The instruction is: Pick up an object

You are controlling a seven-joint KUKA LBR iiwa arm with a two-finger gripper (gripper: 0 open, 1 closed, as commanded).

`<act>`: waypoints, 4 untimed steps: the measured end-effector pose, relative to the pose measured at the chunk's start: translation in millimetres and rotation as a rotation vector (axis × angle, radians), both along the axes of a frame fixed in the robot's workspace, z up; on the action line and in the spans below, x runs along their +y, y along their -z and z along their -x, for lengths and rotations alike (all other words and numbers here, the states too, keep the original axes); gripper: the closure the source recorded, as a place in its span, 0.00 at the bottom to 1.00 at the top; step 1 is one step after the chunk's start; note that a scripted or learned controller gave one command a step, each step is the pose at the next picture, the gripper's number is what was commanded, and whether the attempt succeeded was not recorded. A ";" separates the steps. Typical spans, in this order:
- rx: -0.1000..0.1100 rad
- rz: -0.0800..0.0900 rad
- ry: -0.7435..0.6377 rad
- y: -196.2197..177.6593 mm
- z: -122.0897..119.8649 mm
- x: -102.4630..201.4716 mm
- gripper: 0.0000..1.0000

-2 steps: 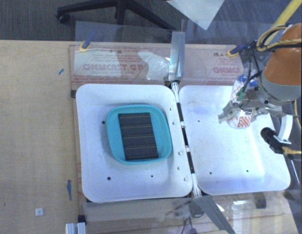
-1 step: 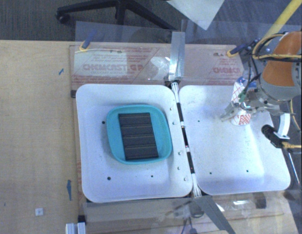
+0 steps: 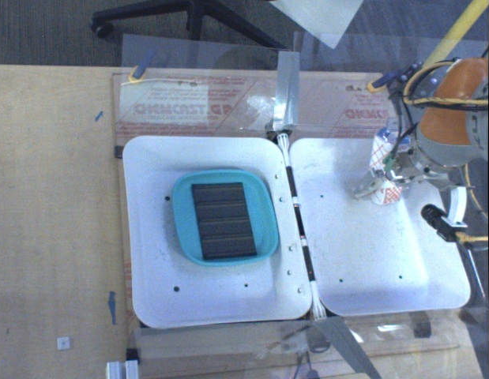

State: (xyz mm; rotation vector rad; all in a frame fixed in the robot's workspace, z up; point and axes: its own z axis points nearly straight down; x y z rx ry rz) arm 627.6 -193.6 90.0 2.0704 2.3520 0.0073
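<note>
Arm: grey KUKA arm [image 3: 453,117], orange band above the wrist, reaches in from the right over the upper right part of the right-hand bin [image 3: 362,267].

Gripper: the gripper [image 3: 378,186] sits low over that bin's floor, one pale finger [image 3: 366,188] poking out to its left. How wide it stands cannot be told from this slant; the wrist and cables hide too much.

Object at the gripper: a small white object with red and blue print [image 3: 384,150], crumpled like a packet or wrapper, lies right against the gripper, partly behind it and partly under it. Whether it is between the fingers or only beside them cannot be told.

Other object: a teal tray [image 3: 185,212] carrying a dark ribbed block [image 3: 223,220] rests in the left-hand bin [image 3: 149,290], well apart from the gripper, across the divider and off to its left.

Done so far: by the look of it, the approach is made; the gripper is down at the printed packet.

Left to do: a secure grasp is not shown, and nothing appears lifted clear of the bin. The pick, judged from this view, remains unconfirmed, with the lift yet to come.

Risk: a light, crumpled packet close to the bin wall could slide away or be pinched only at an edge.
</note>
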 end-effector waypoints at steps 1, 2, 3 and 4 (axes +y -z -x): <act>-0.007 0.002 -0.176 -1.5 42.6 68.6 0.00; -0.008 0.001 -0.173 -9.4 41.6 66.7 1.00; -0.007 0.004 -0.366 -1.4 56.7 46.1 1.00; 0.010 0.000 -0.151 -89.5 -2.6 73.0 1.00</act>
